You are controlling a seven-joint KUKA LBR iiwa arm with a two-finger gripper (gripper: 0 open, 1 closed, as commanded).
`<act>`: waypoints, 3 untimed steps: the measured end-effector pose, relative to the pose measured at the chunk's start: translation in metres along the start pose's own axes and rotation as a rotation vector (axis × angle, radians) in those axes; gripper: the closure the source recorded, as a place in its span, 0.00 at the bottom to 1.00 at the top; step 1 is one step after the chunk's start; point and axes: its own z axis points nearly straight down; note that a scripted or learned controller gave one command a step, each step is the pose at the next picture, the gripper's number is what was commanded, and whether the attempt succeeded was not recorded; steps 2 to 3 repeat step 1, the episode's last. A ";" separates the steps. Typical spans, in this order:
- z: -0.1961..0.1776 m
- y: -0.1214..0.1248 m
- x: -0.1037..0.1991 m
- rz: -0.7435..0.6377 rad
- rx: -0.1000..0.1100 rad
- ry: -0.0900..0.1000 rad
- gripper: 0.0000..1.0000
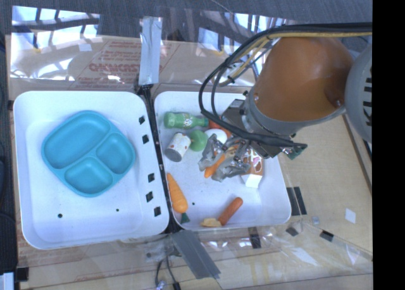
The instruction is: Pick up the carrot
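An orange carrot (177,194) with a green top lies along the left wall of the right bin (273,189), near its front. My gripper (221,161) is down in the middle of that bin, to the right of the carrot and apart from it. A thin orange stick (210,170) runs slantwise between its metal fingers, which are shut on it. The arm's big orange and grey wrist (302,80) hides the bin's right rear part.
In the right bin are a green bottle (183,119), a white cup (178,146), a green lump (198,140), a white and orange carton (254,167), an orange-red sausage (231,209) and a yellowish bit (212,222). The left bin (28,175) holds a blue divided plate (88,152).
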 end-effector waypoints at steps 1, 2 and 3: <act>-0.010 0.001 -0.002 -0.007 0.001 -0.001 1.00; -0.010 0.001 -0.002 -0.007 0.001 -0.001 1.00; -0.010 0.001 -0.002 -0.007 0.001 -0.001 1.00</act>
